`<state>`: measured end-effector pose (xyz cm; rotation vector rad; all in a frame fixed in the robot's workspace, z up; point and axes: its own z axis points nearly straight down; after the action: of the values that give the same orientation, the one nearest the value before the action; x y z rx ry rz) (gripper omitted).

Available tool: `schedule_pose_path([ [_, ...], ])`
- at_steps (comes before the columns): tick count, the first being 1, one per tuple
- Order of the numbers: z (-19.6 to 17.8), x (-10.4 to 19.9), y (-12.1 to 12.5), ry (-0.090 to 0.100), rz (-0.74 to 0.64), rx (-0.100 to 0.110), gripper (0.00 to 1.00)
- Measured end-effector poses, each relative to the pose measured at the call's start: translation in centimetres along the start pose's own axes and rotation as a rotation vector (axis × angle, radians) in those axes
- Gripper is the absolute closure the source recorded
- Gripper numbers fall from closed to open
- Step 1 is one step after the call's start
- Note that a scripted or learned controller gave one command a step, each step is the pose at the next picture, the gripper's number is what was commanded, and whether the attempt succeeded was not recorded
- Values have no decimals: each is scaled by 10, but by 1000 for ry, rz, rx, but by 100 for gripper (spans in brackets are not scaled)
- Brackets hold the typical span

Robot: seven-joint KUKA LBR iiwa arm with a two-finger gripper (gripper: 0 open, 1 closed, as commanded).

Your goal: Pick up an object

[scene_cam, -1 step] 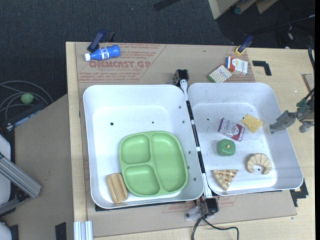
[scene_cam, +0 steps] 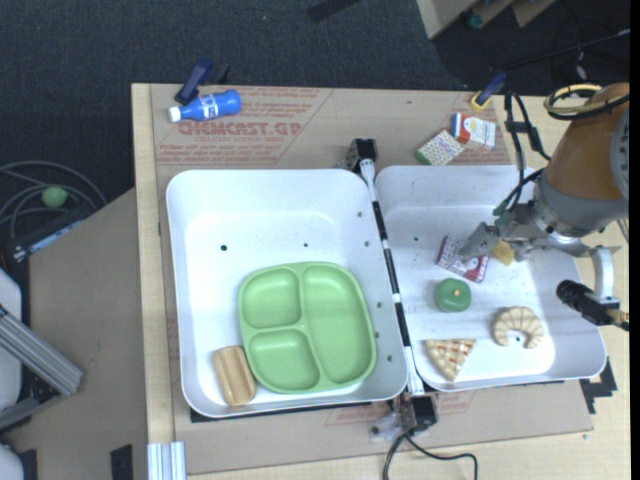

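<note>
Leftward, green tray (scene_cam: 305, 326) in left bin (scene_cam: 200, 218), right bin (scene_cam: 420, 193) (croissant (scene_cam: 518, 327), waffle (scene_cam: 449, 355)), claw (scene_cam: 478, 245) perhaps gripping packet (scene_cam: 462, 259), cannot tell.

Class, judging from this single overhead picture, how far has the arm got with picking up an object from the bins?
Done: the arm has reached into the right bin, with the gripper low beside the small pink packet. In hand: nothing is visibly lifted; the packet lies on the bin floor. Left: grasping and raising an item. The green round piece, croissant and waffle wedge lie untouched.
</note>
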<state>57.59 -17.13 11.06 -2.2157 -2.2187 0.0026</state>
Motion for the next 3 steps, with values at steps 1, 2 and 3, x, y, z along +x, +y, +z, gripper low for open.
schedule_pose_path([
  [1, 27, 60, -15, -1, 0, -2, 0],
  [2, 27, 74, -37, -2, 1, -3, 0],
  [3, 14, 74, -34, -3, 2, -11, 100],
])
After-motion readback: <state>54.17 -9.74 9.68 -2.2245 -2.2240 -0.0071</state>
